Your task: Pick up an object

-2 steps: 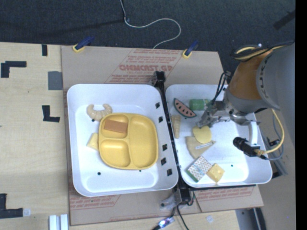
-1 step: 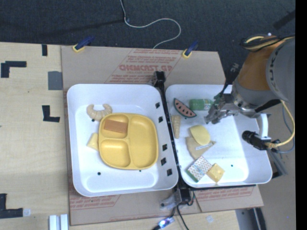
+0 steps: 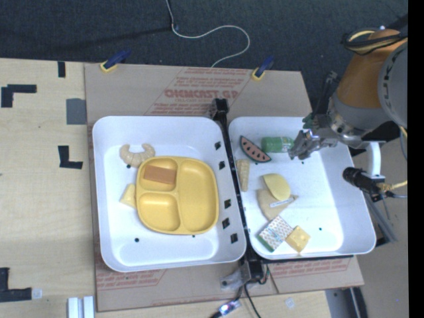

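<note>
Gripper (image 3: 299, 146) over far part of right bin (image 3: 344, 197), just right of green item (image 3: 276, 144). Can't tell its state. Watermelon slice (image 3: 254, 150) left of that.

Dark carpet floor (image 3: 79, 12) behind a light wooden bench (image 3: 40, 197).

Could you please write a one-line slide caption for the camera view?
The arm's tool hovers beside a green item in the right bin; a yellow tray fills the left bin.
</note>
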You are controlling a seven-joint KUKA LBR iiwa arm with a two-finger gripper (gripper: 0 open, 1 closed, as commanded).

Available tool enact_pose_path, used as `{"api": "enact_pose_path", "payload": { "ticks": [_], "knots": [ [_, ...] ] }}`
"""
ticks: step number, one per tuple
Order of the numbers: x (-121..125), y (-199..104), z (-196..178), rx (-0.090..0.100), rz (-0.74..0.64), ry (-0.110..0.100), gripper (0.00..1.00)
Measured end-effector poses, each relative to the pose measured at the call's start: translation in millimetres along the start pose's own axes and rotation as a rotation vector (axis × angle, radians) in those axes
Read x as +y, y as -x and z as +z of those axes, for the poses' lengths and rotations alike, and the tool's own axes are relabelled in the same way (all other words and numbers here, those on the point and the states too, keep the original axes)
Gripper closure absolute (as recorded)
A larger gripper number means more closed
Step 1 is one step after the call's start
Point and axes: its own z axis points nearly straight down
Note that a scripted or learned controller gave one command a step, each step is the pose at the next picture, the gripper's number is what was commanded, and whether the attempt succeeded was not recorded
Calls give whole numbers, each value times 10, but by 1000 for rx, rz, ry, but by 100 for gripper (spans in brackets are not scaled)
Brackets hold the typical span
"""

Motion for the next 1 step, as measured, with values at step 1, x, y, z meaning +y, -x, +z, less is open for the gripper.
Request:
{"api": "enact_pose_path", "payload": {
  "ticks": [1],
  "knots": [
    [9,-6,-367,0,0,-1,100]
  ]
}}
